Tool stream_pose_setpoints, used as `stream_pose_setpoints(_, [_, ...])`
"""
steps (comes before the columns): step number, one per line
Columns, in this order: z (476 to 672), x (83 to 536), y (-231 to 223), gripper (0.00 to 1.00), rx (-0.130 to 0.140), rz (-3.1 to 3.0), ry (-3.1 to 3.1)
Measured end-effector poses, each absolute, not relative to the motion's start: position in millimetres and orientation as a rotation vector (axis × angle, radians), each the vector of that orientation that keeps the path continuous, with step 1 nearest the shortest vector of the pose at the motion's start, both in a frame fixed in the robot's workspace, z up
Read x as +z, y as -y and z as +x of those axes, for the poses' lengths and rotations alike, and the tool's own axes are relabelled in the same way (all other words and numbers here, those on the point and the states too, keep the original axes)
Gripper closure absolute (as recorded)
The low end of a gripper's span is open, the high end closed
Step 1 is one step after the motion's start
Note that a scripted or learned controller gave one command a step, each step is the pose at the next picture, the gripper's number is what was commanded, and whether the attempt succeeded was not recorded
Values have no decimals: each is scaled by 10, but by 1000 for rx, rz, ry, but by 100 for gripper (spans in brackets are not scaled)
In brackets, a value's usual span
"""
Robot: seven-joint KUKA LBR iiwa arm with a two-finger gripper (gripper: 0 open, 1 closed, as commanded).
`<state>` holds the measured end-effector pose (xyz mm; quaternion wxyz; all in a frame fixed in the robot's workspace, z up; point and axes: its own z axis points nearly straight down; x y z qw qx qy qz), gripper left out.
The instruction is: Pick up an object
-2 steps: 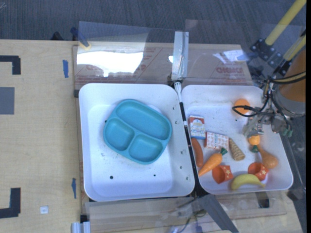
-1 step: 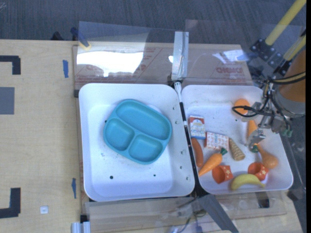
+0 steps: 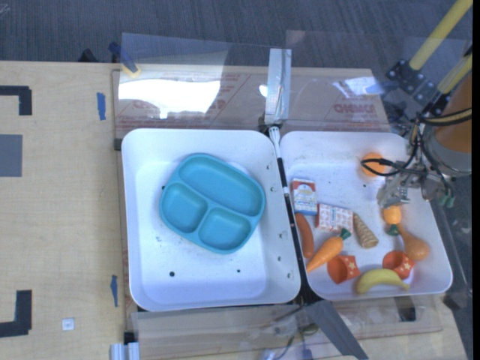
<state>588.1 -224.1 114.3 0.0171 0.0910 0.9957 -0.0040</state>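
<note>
At the right of the frame the gripper [image 3: 396, 195] hangs low in the right bin [image 3: 442, 276], just above a small orange-and-yellow toy [image 3: 391, 216]. Whether anything sits between its fingers, or how they stand, I cannot tell. A good grasp means descending straight over that toy, clear of the pear-shaped piece [image 3: 412, 246] below it and the orange ball [image 3: 373, 165] above.

Small orange-yellow toy [image 3: 391, 216], right bin [image 3: 439, 276], beneath gripper [image 3: 395, 193]
</note>
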Motion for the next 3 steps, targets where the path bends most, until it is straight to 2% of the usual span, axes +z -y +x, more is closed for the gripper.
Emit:
stream_pose_setpoints(1, [5004, 891, 2237, 100, -1, 585, -3076])
stream_pose_setpoints(2, [5547, 1091, 1766, 100, 3, 653, -3062])
stream_pose_setpoints(3, [5619, 2315, 1657, 100, -1, 688, -3046])
